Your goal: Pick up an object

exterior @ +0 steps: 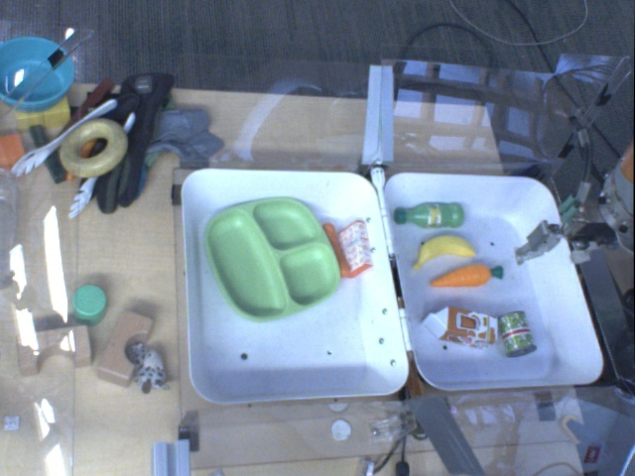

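- Two shallow white bins sit side by side on the surface (248, 117): the left bin (288, 365) and the right bin (556, 355).
- The left bin holds two things: one green three-compartment tray (273, 256), tilted across the bin's upper half, and one small red-and-white packet (353, 247) touching the tray's right edge, close to the wall between the bins.
- The right bin holds five things: one green bottle with a yellow label (430, 214) lying on its side near the top; one yellow banana (444, 250) just below it; one orange carrot with a green tip (466, 277) just below the banana; one small orange-and-white carton (464, 327) lower down; one green can (516, 333) just beside the carton on its right.
- One claw (541, 238) reaches in over the right bin's right rim, well apart from the carrot, with nothing between its fingers; it is small and blurred, and I cannot tell whether it is open or closed.
- The arm (610, 201) is cut off at the right edge, partly behind clear panels and cables.
- Left of the bins the surface carries loose clutter: one blue bowl (35, 67), one yellow ring (94, 147), one green round lid (89, 302), one wooden block (124, 345); the dark items by the ring are hard to make out.
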Robot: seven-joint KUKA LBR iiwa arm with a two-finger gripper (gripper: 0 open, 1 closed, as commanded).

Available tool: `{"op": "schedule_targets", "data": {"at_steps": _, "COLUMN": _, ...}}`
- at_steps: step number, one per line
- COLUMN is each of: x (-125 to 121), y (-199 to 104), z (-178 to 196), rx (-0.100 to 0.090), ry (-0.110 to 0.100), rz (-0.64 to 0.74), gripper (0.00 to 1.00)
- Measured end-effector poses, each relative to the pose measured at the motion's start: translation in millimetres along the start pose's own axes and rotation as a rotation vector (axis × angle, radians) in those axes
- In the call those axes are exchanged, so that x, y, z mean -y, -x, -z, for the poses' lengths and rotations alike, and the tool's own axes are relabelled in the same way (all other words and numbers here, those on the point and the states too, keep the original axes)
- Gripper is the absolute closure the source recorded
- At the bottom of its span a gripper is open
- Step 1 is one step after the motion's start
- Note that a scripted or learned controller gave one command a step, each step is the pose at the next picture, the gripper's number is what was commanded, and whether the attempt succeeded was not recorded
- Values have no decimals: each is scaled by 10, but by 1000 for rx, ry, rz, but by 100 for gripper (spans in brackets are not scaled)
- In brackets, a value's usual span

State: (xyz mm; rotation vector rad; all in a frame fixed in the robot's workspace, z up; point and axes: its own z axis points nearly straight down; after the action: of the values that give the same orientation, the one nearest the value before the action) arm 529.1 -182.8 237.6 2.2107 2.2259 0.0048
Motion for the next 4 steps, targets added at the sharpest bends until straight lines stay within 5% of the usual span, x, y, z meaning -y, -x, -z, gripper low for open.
{"op": "schedule_targets", "data": {"at_steps": 1, "x": 93, "y": -192, "z": -1485, "rx": 1, "ry": 9, "rz": 75, "gripper": 0}}
{"op": "schedule_targets", "data": {"at_steps": 2, "x": -215, "y": -496, "z": -1491, "rx": -1, "ry": 6, "rz": -207, "gripper": 0}}
{"op": "schedule_targets", "data": {"at_steps": 3, "x": -601, "y": -478, "z": -1504, "rx": -1, "ry": 2, "rz": -447, "gripper": 0}}
{"op": "schedule_targets", "data": {"at_steps": 4, "x": -629, "y": -494, "z": -1377, "rx": -1, "ry": 9, "rz": -436, "gripper": 100}}
